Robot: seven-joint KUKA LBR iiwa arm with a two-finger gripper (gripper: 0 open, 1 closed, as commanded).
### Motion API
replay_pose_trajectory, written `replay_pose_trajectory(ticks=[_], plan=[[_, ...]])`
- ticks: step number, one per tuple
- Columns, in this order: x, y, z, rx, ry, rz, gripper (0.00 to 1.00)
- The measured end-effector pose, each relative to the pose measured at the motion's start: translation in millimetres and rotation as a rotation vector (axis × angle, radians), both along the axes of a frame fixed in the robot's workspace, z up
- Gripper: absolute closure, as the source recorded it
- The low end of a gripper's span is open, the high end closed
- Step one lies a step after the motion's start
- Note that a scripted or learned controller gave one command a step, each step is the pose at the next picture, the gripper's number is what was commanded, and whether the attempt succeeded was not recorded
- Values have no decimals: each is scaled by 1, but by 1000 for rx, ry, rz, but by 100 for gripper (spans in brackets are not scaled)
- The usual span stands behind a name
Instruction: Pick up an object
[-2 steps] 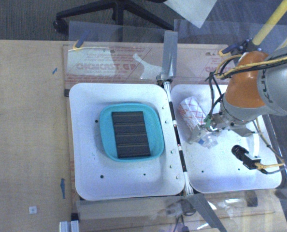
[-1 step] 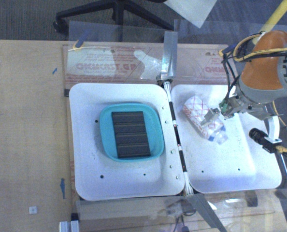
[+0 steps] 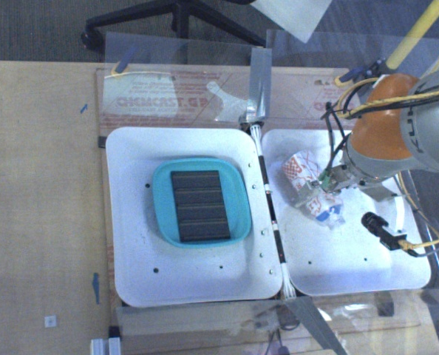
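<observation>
Overhead, a light wooden bench (image 3: 35, 198) carries two white bins; an office chair base (image 3: 177, 9) stands on grey carpet beyond. Left bin (image 3: 131, 272): teal tray (image 3: 163, 198) with dark ridged insert. Right bin (image 3: 352, 272): crumpled red-and-white wrapper (image 3: 302, 174), print unreadable, near its far-left corner. End effector (image 3: 329, 183) touching the wrapper; its opening cannot be told.

A wooden worktop (image 3: 35, 198) carries two shallow white bins side by side, the left bin (image 3: 131, 272) and the right bin (image 3: 352, 272), their inner edges touching. In the left bin lies a teal tray (image 3: 164, 198) holding a dark ribbed block (image 3: 199, 205). Behind the bins lies a clear plastic sheet with red lettering (image 3: 164, 98). An office chair base (image 3: 179, 9) stands on the grey floor beyond.
</observation>
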State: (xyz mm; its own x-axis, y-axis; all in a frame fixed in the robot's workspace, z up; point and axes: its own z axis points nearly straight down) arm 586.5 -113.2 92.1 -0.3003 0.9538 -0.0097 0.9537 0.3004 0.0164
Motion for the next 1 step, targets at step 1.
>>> replay_pose_trajectory(ticks=[1], plan=[[1,-2,12,-3,-5,-2,100]])
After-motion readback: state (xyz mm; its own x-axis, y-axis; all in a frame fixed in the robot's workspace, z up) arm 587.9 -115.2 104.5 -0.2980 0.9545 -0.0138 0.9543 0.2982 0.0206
